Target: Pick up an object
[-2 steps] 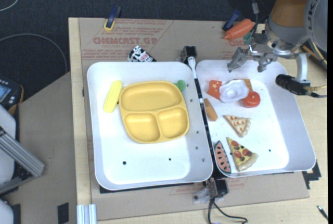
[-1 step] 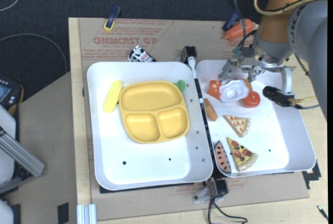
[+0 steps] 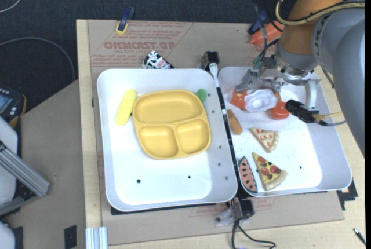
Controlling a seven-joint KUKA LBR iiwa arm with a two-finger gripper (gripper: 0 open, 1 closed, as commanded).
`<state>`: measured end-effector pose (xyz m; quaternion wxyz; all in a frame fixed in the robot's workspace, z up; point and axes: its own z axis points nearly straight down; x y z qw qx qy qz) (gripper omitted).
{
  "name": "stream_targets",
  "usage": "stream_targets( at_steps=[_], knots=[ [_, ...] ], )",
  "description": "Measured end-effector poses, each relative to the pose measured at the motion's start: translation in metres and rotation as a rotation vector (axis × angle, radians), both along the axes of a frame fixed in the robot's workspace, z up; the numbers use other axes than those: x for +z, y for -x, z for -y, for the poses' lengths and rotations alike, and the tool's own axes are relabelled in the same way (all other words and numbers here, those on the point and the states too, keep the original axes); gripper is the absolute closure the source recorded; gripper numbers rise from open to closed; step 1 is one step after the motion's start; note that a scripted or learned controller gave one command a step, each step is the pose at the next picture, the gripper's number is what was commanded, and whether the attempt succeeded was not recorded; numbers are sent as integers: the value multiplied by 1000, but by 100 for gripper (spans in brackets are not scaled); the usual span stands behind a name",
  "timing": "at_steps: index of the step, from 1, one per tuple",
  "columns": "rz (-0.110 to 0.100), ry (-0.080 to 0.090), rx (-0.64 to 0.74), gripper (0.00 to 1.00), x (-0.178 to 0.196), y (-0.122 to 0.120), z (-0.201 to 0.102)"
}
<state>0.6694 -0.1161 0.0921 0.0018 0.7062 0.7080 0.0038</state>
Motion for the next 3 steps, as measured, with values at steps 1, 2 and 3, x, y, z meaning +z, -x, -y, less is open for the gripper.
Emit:
stream_targets(
  at_steps=[1,2,3],
  knots=[
    [14,5,1,100,16,-3,1],
    [0,5,-1,100,63,-12,2],
    [0,4,-1,100,113,-9,-7]
  ],
)
